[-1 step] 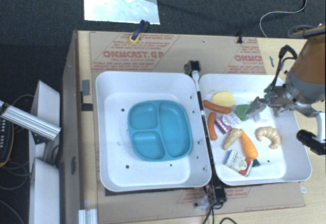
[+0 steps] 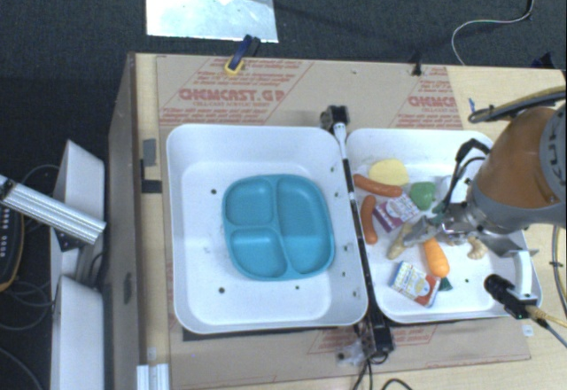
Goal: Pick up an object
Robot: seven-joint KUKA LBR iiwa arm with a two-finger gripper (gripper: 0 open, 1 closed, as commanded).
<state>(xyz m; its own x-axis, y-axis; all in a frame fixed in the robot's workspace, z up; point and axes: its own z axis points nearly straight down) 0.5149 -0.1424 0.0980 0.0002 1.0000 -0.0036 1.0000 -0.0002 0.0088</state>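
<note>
Cardboard covers the table (image 2: 266, 91) under two white bins. Left of the divider (image 2: 353, 220) sits a blue sectioned plate (image 2: 276, 226). Right of it, toy food: sausages, a lemon, an orange carrot (image 2: 435, 257). Just above the carrot hangs the hand (image 2: 440, 224); its grip cannot be made out.

A: Which colours are in the right bin (image 2: 403, 142)?
B: A yellow lemon (image 2: 388, 171), a green piece (image 2: 423, 194), an orange carrot (image 2: 435, 258).
A: And the left bin (image 2: 190, 202)?
B: White, with a light blue tray (image 2: 276, 227). The arm (image 2: 523, 168) has an orange band.
</note>
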